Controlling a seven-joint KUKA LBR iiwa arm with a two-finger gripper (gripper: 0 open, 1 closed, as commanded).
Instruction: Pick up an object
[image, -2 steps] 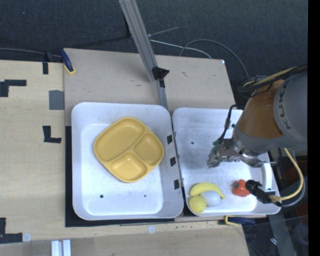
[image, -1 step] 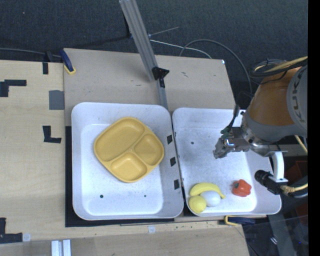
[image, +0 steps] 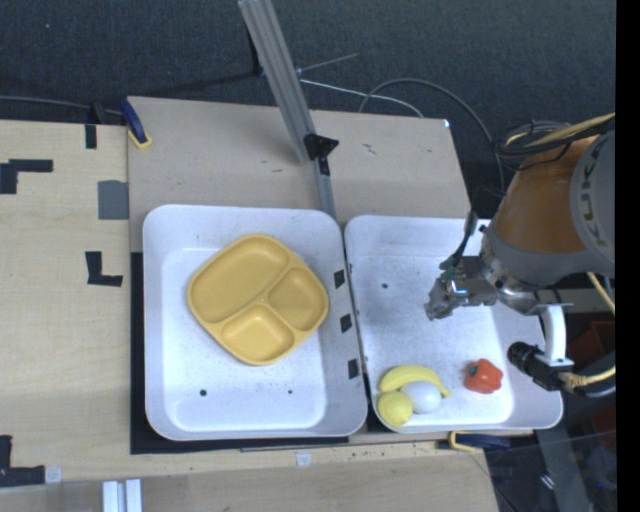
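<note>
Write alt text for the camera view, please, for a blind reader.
A grey-and-orange robot arm's gripper hovers over the right white bin, above a yellow banana, yellow lemon, white egg-like ball and red pepper. The left white bin holds a yellow divided plate.

Divided plate (image: 258, 298) in the left bin (image: 165, 330); banana (image: 412, 377), lemon (image: 394, 407), egg (image: 425, 398) and pepper (image: 483, 375) along the right bin's (image: 400, 250) near edge.
</note>
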